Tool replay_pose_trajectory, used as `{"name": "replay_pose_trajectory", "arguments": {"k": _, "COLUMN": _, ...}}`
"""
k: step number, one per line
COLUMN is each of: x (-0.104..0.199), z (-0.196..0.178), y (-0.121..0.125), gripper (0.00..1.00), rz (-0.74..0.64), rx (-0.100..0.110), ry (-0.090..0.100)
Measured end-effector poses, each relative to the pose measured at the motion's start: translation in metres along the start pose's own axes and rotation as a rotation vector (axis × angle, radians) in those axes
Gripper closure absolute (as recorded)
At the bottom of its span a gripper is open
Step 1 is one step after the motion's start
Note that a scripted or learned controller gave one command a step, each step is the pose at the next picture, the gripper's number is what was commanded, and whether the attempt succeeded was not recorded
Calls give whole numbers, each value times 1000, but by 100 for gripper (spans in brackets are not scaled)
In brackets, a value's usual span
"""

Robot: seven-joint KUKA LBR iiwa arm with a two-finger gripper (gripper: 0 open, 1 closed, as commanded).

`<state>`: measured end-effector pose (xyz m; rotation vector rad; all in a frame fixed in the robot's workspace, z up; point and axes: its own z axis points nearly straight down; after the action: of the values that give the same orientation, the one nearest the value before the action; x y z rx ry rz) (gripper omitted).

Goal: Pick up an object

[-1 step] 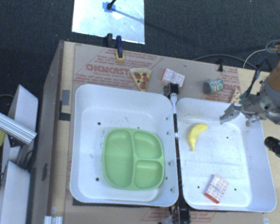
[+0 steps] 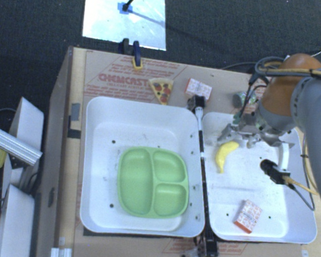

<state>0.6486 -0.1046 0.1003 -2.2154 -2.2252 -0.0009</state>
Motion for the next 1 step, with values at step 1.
{"name": "replay_pose_trajectory", "arguments": {"k": 1, "x": 7, "z": 16, "y": 0, "gripper": 0, "rz": -1, "rx": -2, "ry": -2}}
